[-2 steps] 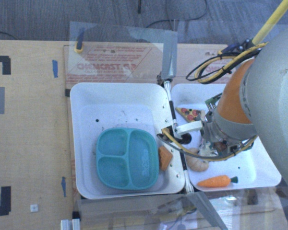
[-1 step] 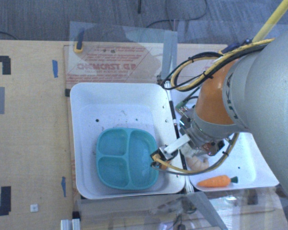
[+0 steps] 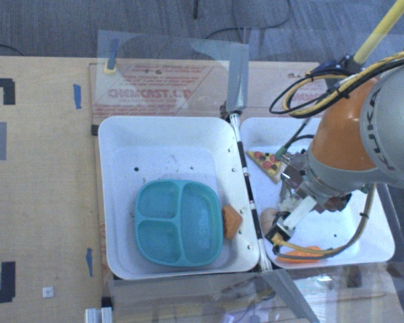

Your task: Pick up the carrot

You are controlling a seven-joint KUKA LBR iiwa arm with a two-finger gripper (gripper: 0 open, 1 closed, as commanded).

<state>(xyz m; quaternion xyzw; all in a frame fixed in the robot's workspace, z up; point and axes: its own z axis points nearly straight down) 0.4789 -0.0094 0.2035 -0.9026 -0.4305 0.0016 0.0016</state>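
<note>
The carrot (image 3: 301, 254), a slim orange thing, lies flat along the front wall of the right bin (image 3: 384, 244). The gripper (image 3: 291, 184) hangs over the left half of that bin, under the grey and orange wrist, a little behind and above the carrot. The arm's bulk covers much of the gripper. Nothing can be seen held in it.
A toy pizza slice (image 3: 263, 161) lies at the back left of the right bin, and a pale rounded thing (image 3: 268, 216) sits by its left wall. The left bin (image 3: 168, 140) holds a teal divided plate (image 3: 178, 223) with an orange chunk (image 3: 231, 221) beside it.
</note>
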